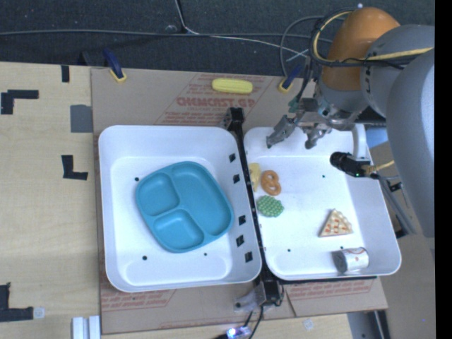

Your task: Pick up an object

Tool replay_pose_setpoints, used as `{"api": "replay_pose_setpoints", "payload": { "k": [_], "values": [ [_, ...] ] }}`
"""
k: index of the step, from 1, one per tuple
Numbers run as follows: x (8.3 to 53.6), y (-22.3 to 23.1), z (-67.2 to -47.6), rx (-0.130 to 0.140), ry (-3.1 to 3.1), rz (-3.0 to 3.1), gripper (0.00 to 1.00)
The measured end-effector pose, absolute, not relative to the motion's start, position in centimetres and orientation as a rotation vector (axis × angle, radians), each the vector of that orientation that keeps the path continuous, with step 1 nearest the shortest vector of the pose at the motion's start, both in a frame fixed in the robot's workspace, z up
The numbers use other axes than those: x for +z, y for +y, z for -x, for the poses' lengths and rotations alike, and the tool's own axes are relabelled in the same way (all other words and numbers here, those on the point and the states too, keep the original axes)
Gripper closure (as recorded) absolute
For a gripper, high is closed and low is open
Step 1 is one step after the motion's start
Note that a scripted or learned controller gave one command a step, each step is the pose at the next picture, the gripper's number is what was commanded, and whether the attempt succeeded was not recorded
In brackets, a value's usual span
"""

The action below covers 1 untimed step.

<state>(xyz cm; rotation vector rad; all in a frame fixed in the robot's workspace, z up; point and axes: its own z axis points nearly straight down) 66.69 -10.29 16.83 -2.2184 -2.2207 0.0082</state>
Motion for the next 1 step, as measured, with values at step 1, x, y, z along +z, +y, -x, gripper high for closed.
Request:
{"api": "replay_pose_setpoints", "payload": {
  "k": [1],
  "values": [
    [12.45, -10.10, -66.64, 0.008, -2.222, 2.218, 0.00]
  ]
}}
